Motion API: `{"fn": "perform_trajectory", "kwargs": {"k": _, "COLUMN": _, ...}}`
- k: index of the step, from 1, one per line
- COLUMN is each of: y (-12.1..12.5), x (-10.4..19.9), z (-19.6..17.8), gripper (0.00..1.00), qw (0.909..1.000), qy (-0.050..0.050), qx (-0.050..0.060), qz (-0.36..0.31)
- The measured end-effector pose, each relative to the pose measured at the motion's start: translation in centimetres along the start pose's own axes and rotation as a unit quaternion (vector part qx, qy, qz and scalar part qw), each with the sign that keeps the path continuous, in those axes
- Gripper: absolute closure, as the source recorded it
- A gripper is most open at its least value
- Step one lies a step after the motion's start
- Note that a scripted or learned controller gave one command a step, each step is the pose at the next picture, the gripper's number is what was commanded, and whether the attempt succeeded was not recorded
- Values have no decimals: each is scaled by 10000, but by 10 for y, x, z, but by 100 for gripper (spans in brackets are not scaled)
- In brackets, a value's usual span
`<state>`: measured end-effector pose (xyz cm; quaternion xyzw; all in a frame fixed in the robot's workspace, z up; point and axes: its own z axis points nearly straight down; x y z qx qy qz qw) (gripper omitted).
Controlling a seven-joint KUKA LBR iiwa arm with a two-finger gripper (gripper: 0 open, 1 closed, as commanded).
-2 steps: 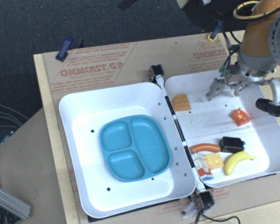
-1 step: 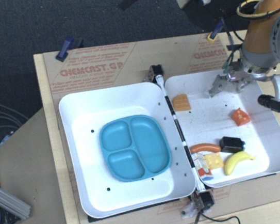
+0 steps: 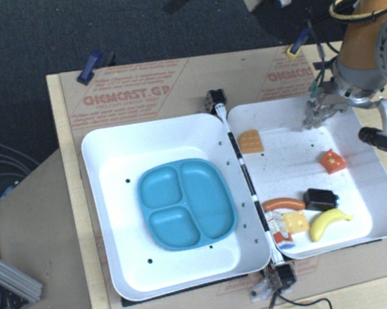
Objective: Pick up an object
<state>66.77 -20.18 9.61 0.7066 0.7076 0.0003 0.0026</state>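
Over on the right side of your bench, the arm [image 3: 368,45] is reaching into the far corner of the right bin [image 3: 378,187], with its orange band up near the picture's top right corner. You can see the gripper [image 3: 315,114] hanging over the bin's back area, close to the far rim. Honestly it's too small and blurry to make out how it's set, so I can't tell you that, and I don't see anything clamped in it.

Your pickable stuff is all in that right bin. A tan square block [image 3: 250,142] sits near the divider toward the back, well apart from the gripper. A small red piece [image 3: 333,161] lies out toward the bin's right half, on its own. Then there's a cluster at the near end: an orange-red sausage-looking thing [image 3: 283,204] lying sideways, a black object [image 3: 320,199] just beside it on the right, a banana [image 3: 328,223] in front of the black one, and a pale yellow item [image 3: 296,222] next to a small printed packet [image 3: 280,231] tucked against the divider. Those near-end items are bunched so close that some look like they're touching.

The left bin [image 3: 109,170] holds a blue compartment plate [image 3: 186,203], three sections, lying flat roughly in the middle.

Both bins sit on a brown board [image 3: 141,93] with red lettering.
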Motion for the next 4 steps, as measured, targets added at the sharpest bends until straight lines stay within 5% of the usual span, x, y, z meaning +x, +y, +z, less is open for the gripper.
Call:
{"fn": "perform_trajectory", "kwargs": {"k": 1, "y": 0, "x": 0, "z": 0, "gripper": 0, "qw": 10000, "qy": 1, "qx": 3, "qz": -1}}
{"fn": "perform_trajectory", "kwargs": {"k": 2, "y": -41, "x": -16, "z": 10, "gripper": 0, "qw": 10000, "qy": 65, "qx": 15, "qz": -17}}
{"fn": "perform_trajectory", "kwargs": {"k": 3, "y": -1, "x": -1, "z": 11, "gripper": 0, "qw": 10000, "qy": 16, "qx": 10, "qz": 3}}
{"fn": "perform_trajectory", "kwargs": {"k": 4, "y": 0, "x": -1, "z": 0, "gripper": 100, "qw": 10000, "qy": 4, "qx": -4, "qz": -1}}
